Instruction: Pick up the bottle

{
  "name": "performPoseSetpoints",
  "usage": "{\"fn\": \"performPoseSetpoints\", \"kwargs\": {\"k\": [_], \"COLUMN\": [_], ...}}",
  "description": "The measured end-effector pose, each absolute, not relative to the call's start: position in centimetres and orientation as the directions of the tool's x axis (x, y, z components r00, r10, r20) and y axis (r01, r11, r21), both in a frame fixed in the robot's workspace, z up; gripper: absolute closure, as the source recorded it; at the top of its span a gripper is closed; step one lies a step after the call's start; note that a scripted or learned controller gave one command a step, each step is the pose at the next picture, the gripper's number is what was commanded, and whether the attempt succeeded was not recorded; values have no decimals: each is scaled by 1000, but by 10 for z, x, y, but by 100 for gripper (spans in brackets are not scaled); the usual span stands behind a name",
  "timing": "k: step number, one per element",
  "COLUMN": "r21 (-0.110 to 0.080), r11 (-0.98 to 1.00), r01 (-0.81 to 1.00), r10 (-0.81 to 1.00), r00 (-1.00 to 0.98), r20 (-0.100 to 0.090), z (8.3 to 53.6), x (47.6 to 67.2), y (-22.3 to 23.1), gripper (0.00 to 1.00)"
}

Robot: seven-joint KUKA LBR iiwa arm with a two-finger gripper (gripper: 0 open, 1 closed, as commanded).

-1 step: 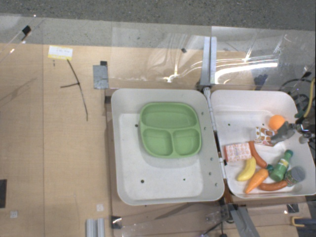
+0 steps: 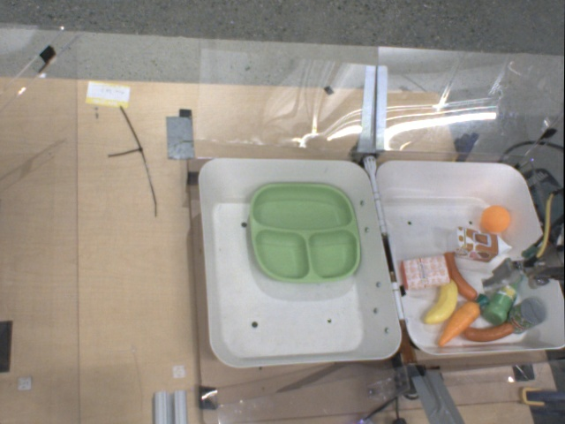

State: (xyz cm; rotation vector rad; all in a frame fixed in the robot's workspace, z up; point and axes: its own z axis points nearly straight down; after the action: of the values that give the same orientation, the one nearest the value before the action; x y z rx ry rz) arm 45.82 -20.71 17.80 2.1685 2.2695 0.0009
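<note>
End effector (image 2: 515, 283) sits over small green plastic bottle (image 2: 499, 306) in right white bin (image 2: 441, 184); can't tell jaw state. You're mid-approach; confirm grip next.

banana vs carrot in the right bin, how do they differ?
The banana is yellow and lies left of the carrot; the carrot is orange with a pointed lower tip. The banana is stubbier and blunt-ended, the carrot tapers. The banana sits just below a pink packet, the carrot nearer the bin's front edge. Both lie slanted the same way, side by side.
</note>
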Motion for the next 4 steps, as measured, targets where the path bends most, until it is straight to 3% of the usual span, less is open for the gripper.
{"fn": "performPoseSetpoints", "kwargs": {"k": [1,2,3,4], "r21": [3,1,5,7], "r11": [-56,-225,-226,-72], "r01": [998,974,974,997], "r10": [998,974,974,997], "r00": [56,225,226,72], "r20": [-2,1,0,-3], "z": [91,90,102,117], "x": [492,467,468,568], "y": [-232,-238,-240,-241], "gripper": [0,0,100,100]}}
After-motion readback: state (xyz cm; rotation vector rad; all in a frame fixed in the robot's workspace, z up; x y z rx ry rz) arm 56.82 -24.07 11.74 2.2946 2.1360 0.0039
